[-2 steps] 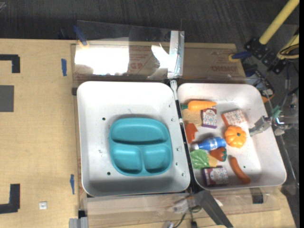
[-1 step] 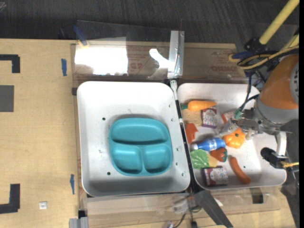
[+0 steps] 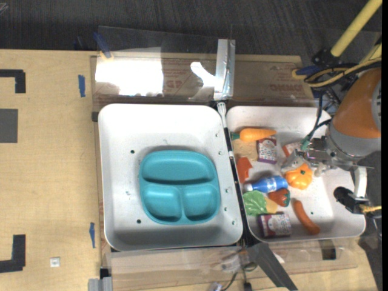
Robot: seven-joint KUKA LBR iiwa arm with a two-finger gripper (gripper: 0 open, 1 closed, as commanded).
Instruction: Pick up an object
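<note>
The right bin (image 3: 267, 115) holds a heap of toy foods: a carrot (image 3: 257, 134), a purple packet (image 3: 267, 150), a blue bottle (image 3: 268, 183), a green leafy piece (image 3: 254, 202), a red piece (image 3: 280, 197), a dark can (image 3: 276, 225), a sausage (image 3: 305, 217) and an orange pepper (image 3: 299, 177). My gripper (image 3: 301, 157) reaches in from the right and hangs low over the bin's middle, just above the orange pepper. Nothing shows between its tips.
The left bin (image 3: 115, 132) carries a teal divided tray (image 3: 179, 185). A clear plastic sheet and a metal bracket (image 3: 224, 68) stand behind the bins. Cables and a yellow pole (image 3: 357, 20) sit at the upper right. Brown cardboard covers the bench to the left.
</note>
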